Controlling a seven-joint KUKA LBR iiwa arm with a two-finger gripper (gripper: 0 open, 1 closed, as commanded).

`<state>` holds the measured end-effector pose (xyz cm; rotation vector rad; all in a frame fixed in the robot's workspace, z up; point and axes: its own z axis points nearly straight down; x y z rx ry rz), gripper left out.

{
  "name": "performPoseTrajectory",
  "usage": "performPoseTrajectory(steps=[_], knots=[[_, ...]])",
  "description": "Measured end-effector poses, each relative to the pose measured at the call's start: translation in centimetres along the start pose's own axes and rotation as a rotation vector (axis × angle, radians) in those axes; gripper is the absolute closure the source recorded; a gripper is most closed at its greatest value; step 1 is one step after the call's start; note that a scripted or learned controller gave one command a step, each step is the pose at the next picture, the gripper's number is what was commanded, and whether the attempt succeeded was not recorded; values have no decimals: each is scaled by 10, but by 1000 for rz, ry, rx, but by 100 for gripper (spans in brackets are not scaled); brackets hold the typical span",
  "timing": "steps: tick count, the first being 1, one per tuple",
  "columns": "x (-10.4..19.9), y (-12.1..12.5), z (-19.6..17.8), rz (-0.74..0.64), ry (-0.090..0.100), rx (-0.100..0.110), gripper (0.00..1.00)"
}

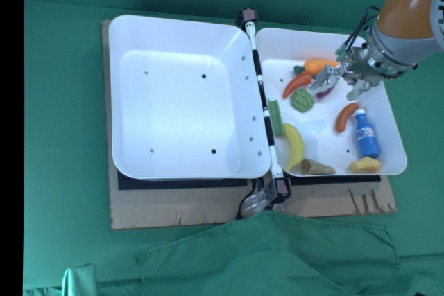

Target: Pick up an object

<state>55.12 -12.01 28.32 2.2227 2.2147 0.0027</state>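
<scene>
Plastic toy food fills the right bin (392,149); the gripper (331,80) hovers over the purple eggplant (326,91) beside the broccoli (302,101), fingers apparently parted, holding nothing; light, rigid, slick, best pinched mid-body

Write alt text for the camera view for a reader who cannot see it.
A grey and orange robot arm's claw hangs over the right white bin, which holds toy food: a carrot, chili pepper, banana, sausage and blue bottle. The left bin sits beside it on green cloth.

Green cloth (62,114) covers bench; cardboard sheet (173,215) beneath.
</scene>
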Motion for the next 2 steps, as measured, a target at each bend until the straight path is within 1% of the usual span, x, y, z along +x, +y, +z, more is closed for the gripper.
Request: performPoseTrajectory(steps=[1, 2], knots=[[-16, -21, 96, 4, 1, 8, 0], [-16, -17, 79, 4, -3, -6, 100]])
